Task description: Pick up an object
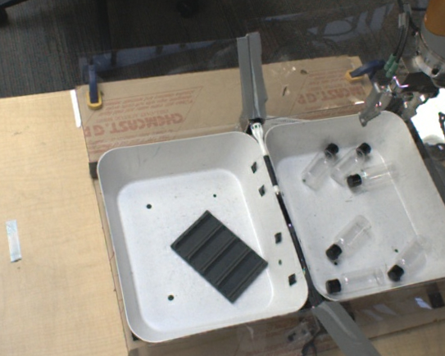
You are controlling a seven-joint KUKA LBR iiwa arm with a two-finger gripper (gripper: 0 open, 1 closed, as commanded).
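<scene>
Several clear plastic vials with black caps lie in the right bin (430, 183): a cluster near its back (345, 167), one in the middle (348, 239), and two along the front wall (362, 281). A black ribbed flat block (218, 256) lies slantwise in the left bin (122, 229). My gripper (389, 100) hangs at the back right corner of the right bin, above its rim, well apart from the vials. Nothing shows between its fingers.
Brown cardboard (171, 110) lies behind the bins under a grey divider bar (252, 77). A wooden bench top (33, 243) stretches to the left, with a small white piece (13, 241) on it. Clamps sit at the cardboard's back corners.
</scene>
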